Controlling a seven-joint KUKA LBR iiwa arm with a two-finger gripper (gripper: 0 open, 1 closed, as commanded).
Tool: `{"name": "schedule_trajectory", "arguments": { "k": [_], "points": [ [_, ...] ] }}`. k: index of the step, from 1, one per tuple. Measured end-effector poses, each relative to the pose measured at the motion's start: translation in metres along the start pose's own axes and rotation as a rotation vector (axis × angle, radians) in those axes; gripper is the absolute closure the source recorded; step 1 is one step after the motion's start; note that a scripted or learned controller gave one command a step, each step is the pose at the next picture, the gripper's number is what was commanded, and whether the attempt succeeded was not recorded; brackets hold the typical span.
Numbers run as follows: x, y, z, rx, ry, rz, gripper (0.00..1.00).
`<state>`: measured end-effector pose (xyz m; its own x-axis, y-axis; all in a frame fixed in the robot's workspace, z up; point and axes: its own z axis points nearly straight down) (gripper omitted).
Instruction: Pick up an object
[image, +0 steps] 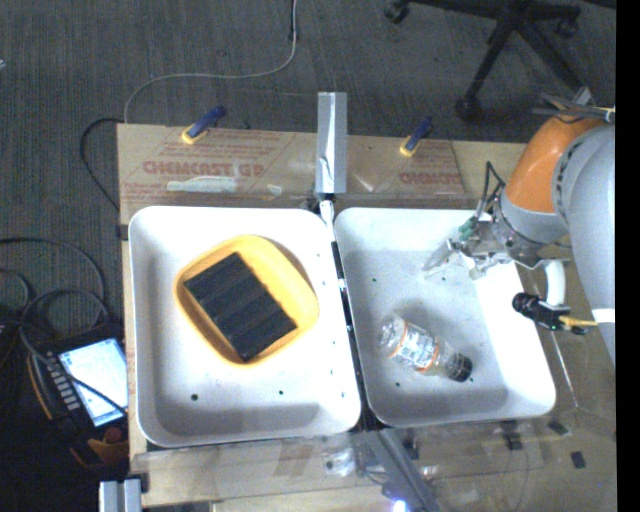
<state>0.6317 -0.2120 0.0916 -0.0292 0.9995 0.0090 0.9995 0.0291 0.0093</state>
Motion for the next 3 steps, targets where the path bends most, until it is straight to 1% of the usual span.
{"name": "schedule_trajectory", "arguments": {
  "k": [1, 2, 3],
  "points": [
    [-0.003, 0.001, -0.010, -0.004, -0.013, -0.001, 1.00],
    [-0.001, 0.001, -0.010, -0.003, -0.009, -0.003, 0.00],
    [0.030, -0.012, -0.110, 0.008, -0.011, -0.089, 0.00]
  ]
}}
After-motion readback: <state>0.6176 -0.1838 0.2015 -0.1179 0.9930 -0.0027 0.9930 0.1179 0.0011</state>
